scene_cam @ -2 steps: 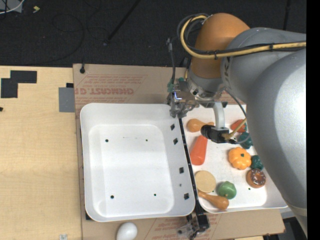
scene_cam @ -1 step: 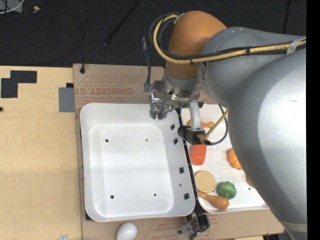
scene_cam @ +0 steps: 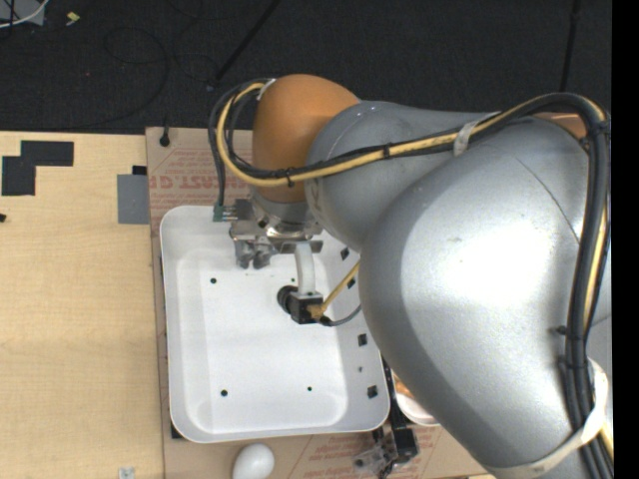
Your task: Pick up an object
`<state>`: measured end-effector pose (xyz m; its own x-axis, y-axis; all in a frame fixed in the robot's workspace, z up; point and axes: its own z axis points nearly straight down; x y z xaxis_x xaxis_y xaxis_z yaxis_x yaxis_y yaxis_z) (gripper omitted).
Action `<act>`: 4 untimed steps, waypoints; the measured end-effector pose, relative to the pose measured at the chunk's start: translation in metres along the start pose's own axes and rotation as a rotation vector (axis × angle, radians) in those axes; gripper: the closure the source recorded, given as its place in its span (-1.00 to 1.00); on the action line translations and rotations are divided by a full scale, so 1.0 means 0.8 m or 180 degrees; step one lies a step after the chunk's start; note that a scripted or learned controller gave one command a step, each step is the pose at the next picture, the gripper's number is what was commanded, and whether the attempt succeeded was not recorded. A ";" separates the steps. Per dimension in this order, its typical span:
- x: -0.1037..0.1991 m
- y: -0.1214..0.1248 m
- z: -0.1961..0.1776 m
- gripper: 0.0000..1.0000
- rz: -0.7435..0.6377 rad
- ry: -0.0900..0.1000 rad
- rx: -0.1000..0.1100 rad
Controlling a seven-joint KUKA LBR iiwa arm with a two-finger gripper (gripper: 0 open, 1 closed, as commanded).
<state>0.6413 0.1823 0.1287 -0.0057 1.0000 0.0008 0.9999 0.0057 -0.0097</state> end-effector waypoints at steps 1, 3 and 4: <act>0.076 0.003 -0.022 1.00 0.0002 0.0000 -0.0029; 0.075 -0.043 0.061 1.00 0.0014 -0.0011 -0.0011; 0.077 0.005 0.052 1.00 0.0003 -0.0004 -0.0029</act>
<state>0.6446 0.2442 0.0875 -0.0047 1.0000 -0.0006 1.0000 0.0047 -0.0007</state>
